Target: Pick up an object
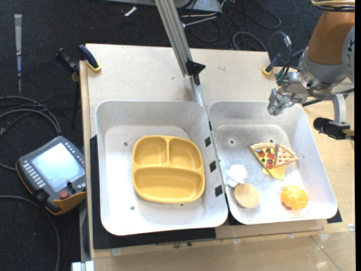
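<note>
Over at the far right corner of the counter (146, 72), the end effector (276, 105) hangs just above the back rim of the right bin (316, 151); from where I stand I cannot tell how it is set. It holds nothing that I can see. Below it, well apart, a toy pizza slice (273, 156) lies flat in the middle of that bin. Nearer the front edge sit a round tan biscuit-like piece (246, 195), a small white object (236, 174) touching it on the far side, and an orange-yellow fruit (294, 197) off to the right. A yellow divided plate (168, 169) fills the middle of the left bin (113, 151). A teach pendant (52, 173) rests on the dark floor to the left.
</note>
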Controlling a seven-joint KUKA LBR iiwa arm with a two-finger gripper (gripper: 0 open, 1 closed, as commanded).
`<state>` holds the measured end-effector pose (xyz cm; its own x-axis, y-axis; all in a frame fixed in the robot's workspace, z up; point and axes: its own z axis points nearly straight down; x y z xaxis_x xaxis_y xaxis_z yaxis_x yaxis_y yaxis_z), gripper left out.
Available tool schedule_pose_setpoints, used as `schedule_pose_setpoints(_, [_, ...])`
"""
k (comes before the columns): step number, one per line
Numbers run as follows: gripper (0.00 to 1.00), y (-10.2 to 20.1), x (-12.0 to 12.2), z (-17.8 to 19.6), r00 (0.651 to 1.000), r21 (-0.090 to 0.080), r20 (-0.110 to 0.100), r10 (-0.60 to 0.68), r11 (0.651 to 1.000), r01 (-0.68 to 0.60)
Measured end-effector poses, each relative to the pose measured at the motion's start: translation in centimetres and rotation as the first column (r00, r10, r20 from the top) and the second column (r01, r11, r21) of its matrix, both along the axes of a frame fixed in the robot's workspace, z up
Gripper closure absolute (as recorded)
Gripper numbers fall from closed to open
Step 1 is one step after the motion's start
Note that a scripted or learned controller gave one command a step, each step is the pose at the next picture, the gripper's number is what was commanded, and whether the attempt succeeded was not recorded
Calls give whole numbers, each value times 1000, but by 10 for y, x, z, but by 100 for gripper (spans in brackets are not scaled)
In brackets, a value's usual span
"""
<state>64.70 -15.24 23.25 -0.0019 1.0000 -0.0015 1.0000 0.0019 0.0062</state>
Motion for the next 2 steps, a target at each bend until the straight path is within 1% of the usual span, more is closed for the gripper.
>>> schedule_pose_setpoints(1, [100,57,-15,-4,1000,3,-8,6,1000,-6])
schedule_pose_setpoints(2, [100,101,-23,-1,1000,3,-8,6,1000,-6])
